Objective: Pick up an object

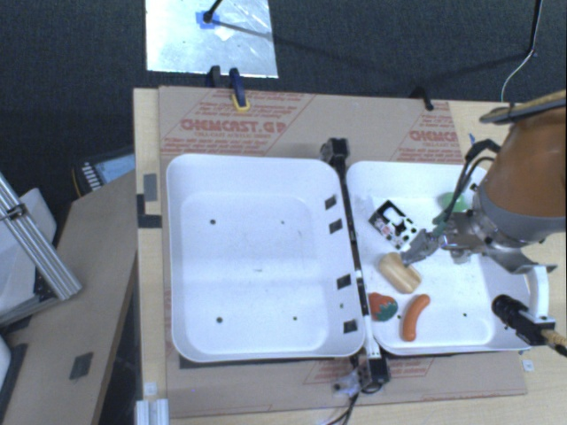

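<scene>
In the right bin [461, 330] lie a tan bread-like piece [400, 274], an orange-red sausage [414, 316], a small red and green object [384, 306] near the divider, and a black and white patterned block [392, 220]. My gripper [416, 249] reaches in from the right and hovers just above and to the right of the tan piece, between it and the patterned block. I see nothing held between its fingers. The arm's orange band [527, 171] covers the bin's right part.
The left bin [252, 255] sits beside the right one, split by a dark divider strip [347, 246]. Both rest on a cardboard sheet [292, 118]. A black fitting [523, 317] juts at the right bin's lower corner. A shiny plate [211, 25] lies on the floor behind.
</scene>
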{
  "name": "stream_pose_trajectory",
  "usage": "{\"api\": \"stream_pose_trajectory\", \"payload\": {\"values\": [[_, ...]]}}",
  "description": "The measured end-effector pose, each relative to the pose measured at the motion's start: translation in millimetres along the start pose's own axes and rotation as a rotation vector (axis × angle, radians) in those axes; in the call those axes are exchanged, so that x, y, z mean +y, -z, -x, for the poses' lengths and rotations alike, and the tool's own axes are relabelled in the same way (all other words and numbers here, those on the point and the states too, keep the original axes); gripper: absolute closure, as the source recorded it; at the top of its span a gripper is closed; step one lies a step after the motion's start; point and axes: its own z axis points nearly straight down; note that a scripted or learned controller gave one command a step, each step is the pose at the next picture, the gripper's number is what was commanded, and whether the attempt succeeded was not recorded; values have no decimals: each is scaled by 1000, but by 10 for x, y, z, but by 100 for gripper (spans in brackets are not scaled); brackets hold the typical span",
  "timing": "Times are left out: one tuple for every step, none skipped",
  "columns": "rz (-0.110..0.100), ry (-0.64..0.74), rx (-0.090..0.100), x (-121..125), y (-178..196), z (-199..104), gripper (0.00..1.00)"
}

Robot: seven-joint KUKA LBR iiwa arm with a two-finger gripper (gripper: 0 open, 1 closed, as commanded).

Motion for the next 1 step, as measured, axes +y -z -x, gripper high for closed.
{"api": "stream_pose_trajectory", "payload": {"values": [[-14,3,4,-35,-884,117,0]]}}
